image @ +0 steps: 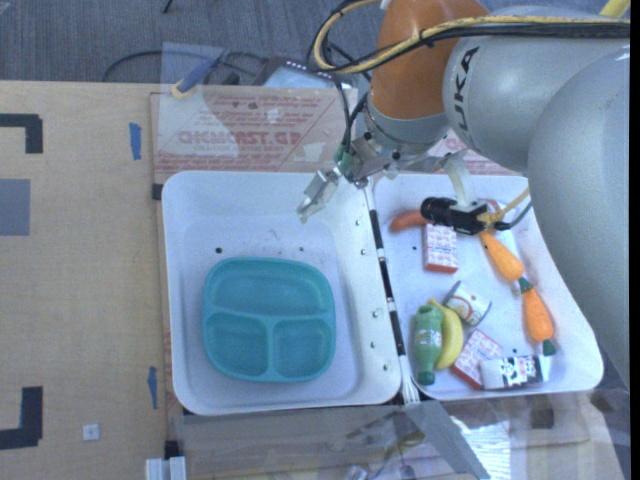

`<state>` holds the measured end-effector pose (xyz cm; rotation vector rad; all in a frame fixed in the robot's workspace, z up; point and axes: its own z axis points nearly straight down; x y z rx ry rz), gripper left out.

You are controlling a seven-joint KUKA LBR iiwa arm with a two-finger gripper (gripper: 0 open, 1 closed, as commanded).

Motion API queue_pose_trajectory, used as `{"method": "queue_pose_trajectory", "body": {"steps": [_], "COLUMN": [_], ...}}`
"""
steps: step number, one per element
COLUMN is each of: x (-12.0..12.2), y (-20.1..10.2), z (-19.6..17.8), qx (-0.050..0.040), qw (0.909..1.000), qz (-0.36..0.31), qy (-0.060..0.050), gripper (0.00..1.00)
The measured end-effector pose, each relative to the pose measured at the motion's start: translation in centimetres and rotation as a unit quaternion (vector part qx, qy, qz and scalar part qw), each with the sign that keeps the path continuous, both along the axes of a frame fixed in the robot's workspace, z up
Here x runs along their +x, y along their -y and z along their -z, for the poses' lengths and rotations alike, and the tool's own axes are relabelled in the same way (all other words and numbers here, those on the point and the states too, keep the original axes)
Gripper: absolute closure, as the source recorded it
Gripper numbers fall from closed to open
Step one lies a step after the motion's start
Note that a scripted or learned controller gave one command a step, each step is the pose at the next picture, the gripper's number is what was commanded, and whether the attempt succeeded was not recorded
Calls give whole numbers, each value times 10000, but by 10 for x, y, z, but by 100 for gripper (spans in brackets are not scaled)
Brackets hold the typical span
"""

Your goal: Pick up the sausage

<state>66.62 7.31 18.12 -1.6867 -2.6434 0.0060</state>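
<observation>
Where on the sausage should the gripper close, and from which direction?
Probably the exposed left half of the sausage, from straight above, closing across its narrow width: it lies flat, running left to right, and the red-and-white carton crowds its right end.

Quick count: two white bins [250,208] [572,343] and one teal plate [268,318]. Everything else sits right of the plate: one sausage [405,220], two carrots [503,258] [539,315], two red-and-white boxes [440,248] [477,356], one banana [451,334], one green bottle [426,341], one cow-print carton [516,370], one small grey box [467,306]. Nine loose bits over there.
</observation>
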Motion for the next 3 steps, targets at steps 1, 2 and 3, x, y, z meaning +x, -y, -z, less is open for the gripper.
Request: {"method": "queue_pose_trajectory", "body": {"steps": [1, 2, 3], "x": [-31, -51, -49], "y": [57, 120, 174], "z": [0, 1, 100], "qx": [-2, -3, 4], "qw": [9980, 9969, 9979], "qz": [637, 790, 640], "qy": [-7, -16, -8], "gripper": [0, 0, 0]}}
